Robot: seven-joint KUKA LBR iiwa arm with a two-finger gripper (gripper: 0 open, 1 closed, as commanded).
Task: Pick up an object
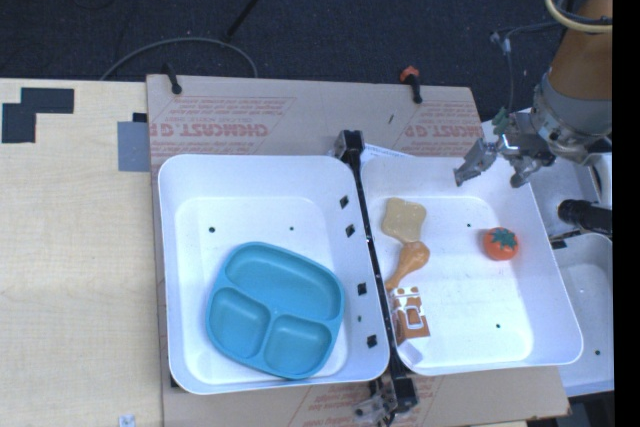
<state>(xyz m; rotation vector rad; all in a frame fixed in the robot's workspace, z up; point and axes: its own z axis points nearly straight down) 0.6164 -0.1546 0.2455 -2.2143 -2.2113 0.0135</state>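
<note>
The right bin [540, 335] holds a red tomato toy [500, 243] near its right wall, a tan bread slice [404, 218], an orange-tan drumstick [408, 262] and a small white and orange card [410, 313] by the divider. My gripper [495, 164] hangs above the bin's far right corner, well up and behind the tomato. Its two grey fingers [472, 165] are spread apart with nothing between them. The left bin [190, 185] holds a blue divided plate [274, 308].
A black clamp bar [362, 245] runs between the two bins. Cardboard [300, 120] lies under the bins. A wooden bench top [70, 255] spans the left side. Black cables trail over the dark floor at the back.
</note>
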